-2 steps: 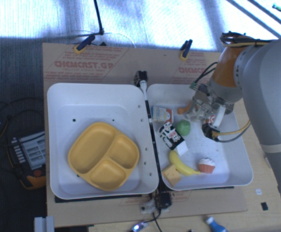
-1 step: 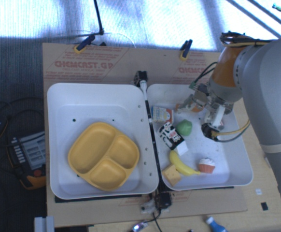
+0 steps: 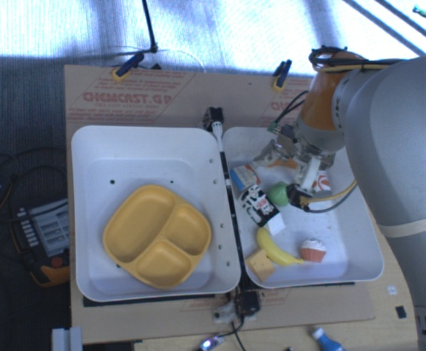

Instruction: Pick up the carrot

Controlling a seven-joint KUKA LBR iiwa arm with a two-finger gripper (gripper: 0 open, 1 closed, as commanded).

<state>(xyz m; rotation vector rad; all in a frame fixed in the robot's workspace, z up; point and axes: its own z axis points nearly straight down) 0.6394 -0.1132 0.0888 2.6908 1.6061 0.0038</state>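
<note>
- Low over the back half of the right bin (image 3: 348, 232): pincer (image 3: 295, 161), pointing down from the orange-banded wrist.
- Released or clenched: cannot tell, with the tip lost among its own metal parts.
- Nothing visibly gripped.
- Just beside the pincer, on its side toward the bin's right wall: carrot (image 3: 321, 184), seen as no more than a small orange-and-white bit, partly hidden by the robot's hardware.
- Just in front of the pincer, near the bin's middle: green ball (image 3: 277, 194).
- Touching the ball on its left: cow-patterned toy (image 3: 255, 203), black and white.
- Behind the toy, against the dividing wall: small carton (image 3: 244, 175), tilted.
- Nearer the front: banana (image 3: 275, 247), lying curved, with a tan block (image 3: 260, 266) at its left end.
- Right of the banana, close by: cupcake (image 3: 313, 251), upright, white top over a pinkish base.
- Well apart, in the left bin (image 3: 96, 152): yellow divided plate (image 3: 158, 232), three compartments, lying flat.
- Under both bins: brown board-covered counter (image 3: 198, 93), with two yellow clamps (image 3: 129, 66) on its far edge.
</note>
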